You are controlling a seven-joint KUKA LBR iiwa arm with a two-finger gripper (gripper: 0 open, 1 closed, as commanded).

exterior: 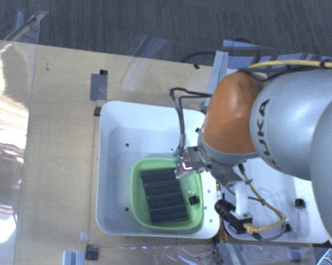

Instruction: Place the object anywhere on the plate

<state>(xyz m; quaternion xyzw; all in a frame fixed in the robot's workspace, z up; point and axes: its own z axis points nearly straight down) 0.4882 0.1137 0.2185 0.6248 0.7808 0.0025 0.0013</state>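
The end effector [185, 165] hangs low over the upper right edge of a green plate [143, 170], with a small red light glowing on its body. The large wrist of the arm [280, 126], grey with an orange band, covers most of it, so whether it is released, clenched or grasping anything cannot be told.

The green plate sits in the left white bin [115, 125], toward the bin's lower right corner. It is a square dish with rounded corners, a raised rim and a bright lime colour. Lying flat in its well is a dark grey ribbed object [162, 196], rectangular, crossed by several ridges, and turned slightly off square to the plate. It fills most of the plate's floor. A small dark piece [193, 200] rests on the plate's right rim, just beside the ribbed object.

The right white bin [312, 224] lies mostly under the arm; cables and a yellow-tipped connector [250, 227] trail across it. Both bins rest on a pale wooden tabletop [50, 166], with dark carpet beyond its far edge.

Judging from how things lie, the ribbed object seems to rest already on the plate, so the placing step looks done or nearly so. The next move would likely call for the arm to lift straight up and away without dragging the plate or nudging the object off it.
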